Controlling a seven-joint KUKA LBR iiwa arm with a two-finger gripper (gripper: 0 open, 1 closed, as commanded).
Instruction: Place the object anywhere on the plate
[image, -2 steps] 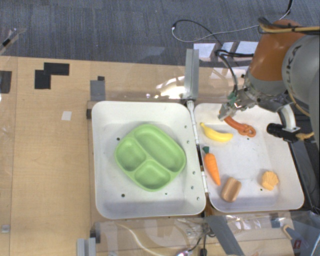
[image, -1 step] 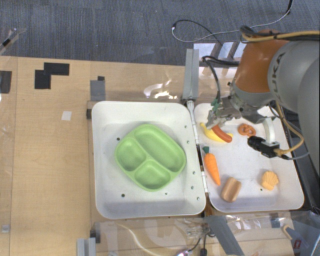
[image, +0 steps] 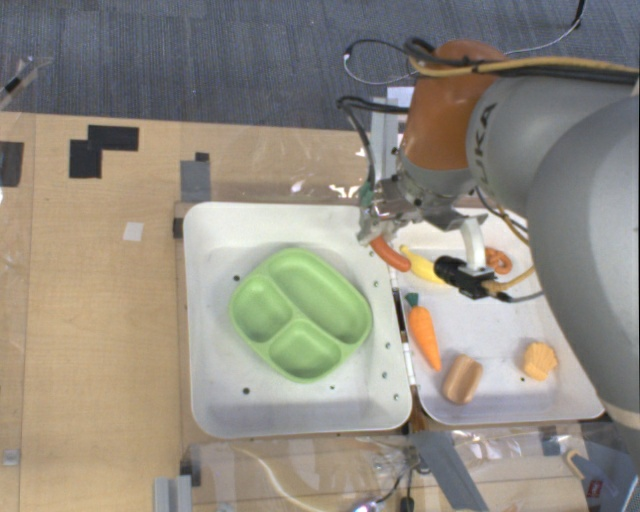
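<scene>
Camera view: gripper (image: 381, 232) pinches hot dog (image: 391, 255), long axis slanting down-right, beside plate (image: 300, 312).

Carrot (image: 425, 336) lies in right bin (image: 500, 405); brown cylinder (image: 461, 379) just beside; yellow shell-like piece (image: 539, 361) farther right.

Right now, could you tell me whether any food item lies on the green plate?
No, the green plate has nothing in its compartments; the carrot lies in the right bin.
</scene>
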